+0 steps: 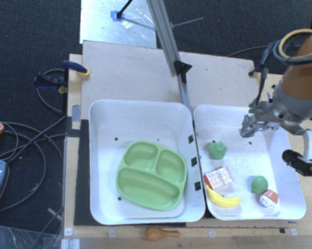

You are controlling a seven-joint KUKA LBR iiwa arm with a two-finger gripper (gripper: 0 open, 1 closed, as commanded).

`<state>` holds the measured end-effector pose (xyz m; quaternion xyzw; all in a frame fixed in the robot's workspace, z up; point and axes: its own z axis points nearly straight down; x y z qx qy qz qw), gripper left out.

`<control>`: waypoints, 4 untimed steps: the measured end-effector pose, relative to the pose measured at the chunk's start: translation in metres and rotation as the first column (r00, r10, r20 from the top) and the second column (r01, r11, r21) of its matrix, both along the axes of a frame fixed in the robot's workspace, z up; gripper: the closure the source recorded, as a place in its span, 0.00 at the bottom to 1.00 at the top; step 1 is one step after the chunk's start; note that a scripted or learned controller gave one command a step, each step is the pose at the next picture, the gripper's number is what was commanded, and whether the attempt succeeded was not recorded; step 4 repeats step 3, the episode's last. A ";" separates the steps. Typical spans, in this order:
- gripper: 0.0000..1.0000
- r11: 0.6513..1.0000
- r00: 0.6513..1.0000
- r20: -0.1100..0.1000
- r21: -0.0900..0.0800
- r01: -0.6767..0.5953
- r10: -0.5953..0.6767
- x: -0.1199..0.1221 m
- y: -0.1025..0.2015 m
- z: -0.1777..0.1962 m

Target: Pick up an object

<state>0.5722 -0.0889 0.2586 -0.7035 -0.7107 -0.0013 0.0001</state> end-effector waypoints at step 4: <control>1.00 1.000 1.000 -0.002 0.001 -0.001 0.001 -0.034 0.168 -0.038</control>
